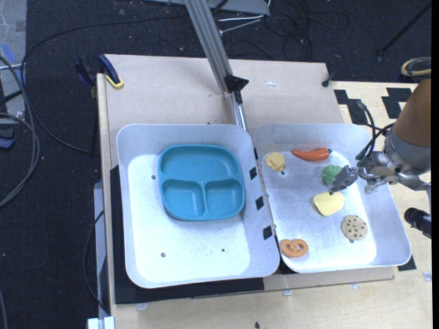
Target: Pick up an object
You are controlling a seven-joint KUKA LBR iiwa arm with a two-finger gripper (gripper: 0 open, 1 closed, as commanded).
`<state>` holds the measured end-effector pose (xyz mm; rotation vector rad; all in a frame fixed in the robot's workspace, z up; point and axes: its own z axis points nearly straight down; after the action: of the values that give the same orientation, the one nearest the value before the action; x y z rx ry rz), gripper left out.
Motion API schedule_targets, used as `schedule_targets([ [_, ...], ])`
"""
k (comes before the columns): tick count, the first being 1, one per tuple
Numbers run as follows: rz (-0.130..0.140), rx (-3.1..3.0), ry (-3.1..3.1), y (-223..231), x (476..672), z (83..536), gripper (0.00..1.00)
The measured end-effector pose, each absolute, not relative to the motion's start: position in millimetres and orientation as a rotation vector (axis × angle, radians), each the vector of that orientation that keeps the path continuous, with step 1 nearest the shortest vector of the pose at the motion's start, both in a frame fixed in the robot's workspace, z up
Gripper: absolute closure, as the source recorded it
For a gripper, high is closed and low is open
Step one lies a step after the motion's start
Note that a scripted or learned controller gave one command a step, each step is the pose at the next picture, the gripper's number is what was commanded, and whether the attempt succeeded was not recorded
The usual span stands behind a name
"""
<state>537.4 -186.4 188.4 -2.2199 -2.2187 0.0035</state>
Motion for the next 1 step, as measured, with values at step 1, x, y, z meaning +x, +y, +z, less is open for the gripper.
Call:
schedule_targets([
  [1,0.003,-2.218,-2.220,-180.8,543.5,141.4,0.00],
])
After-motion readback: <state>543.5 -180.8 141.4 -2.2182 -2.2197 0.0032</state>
